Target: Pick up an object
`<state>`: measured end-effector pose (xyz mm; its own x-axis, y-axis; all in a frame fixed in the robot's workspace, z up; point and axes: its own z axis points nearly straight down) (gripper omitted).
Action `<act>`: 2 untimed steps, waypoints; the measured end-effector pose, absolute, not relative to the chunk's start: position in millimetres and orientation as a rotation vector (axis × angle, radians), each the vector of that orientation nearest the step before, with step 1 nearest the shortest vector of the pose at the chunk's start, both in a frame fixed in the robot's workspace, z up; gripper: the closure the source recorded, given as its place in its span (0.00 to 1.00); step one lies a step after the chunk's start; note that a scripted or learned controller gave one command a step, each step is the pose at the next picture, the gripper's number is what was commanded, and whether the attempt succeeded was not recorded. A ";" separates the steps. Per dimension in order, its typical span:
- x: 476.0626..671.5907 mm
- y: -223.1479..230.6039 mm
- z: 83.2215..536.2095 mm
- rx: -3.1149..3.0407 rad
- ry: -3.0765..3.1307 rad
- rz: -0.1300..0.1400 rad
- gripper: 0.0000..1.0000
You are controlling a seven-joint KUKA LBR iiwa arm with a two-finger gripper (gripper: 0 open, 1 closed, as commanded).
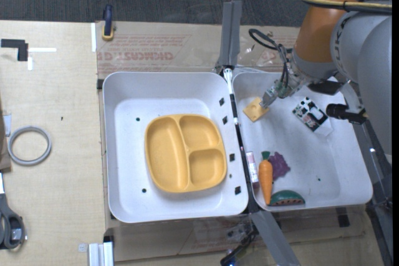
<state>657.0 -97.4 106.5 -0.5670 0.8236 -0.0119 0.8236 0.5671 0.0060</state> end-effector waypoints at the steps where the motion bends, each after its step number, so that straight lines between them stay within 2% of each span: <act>1: 659.3 -103.3 93.2 2.166 2.272 -0.001 1.00; 2: 641.3 -75.9 192.4 2.082 2.349 -0.002 1.00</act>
<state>641.3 -75.9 192.4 -0.1200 0.9928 -0.0025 0.9928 0.1200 0.0009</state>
